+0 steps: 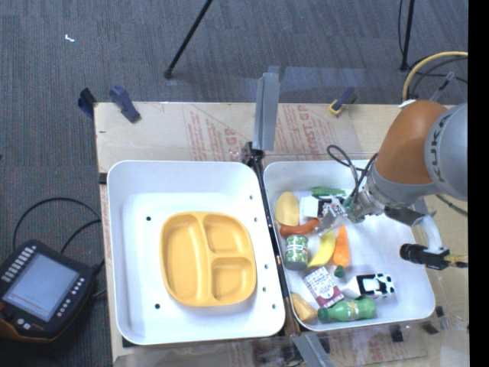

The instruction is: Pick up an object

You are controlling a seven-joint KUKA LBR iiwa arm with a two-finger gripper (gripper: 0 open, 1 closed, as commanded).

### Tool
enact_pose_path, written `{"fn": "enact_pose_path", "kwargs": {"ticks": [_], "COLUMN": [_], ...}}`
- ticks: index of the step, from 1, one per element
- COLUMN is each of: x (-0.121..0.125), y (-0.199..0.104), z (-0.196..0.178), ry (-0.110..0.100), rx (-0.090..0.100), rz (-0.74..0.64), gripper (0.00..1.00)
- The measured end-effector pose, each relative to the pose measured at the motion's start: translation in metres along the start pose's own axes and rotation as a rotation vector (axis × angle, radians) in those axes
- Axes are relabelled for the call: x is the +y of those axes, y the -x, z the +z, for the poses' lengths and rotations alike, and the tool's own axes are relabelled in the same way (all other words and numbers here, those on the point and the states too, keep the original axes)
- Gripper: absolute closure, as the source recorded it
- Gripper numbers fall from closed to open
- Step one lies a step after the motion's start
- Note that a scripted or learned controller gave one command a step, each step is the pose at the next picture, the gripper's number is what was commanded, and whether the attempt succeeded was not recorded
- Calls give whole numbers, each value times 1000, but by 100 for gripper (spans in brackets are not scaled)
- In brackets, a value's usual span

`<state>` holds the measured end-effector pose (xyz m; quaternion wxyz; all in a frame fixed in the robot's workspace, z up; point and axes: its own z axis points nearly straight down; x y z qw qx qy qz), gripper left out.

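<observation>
Claw [336, 214] hangs low over crowded toy food, its state impossible to tell; closing there could pinch the carrot [341, 246] and banana [324, 249] together.

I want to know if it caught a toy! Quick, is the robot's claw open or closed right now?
Gripper: cannot be told; it sits low in the right bin above the banana and the carrot.
</observation>
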<state>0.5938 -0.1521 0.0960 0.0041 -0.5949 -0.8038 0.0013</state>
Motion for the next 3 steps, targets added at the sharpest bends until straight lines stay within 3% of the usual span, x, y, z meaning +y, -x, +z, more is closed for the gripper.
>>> {"fn": "enact_pose_path", "kwargs": {"ticks": [1, 2, 3], "x": [-38, -38, 6], "y": [-22, -20, -127], "z": [13, 6, -146], "ry": [1, -1, 1], "rx": [0, 3, -3], "rz": [29, 35, 120], "gripper": [0, 100, 100]}}
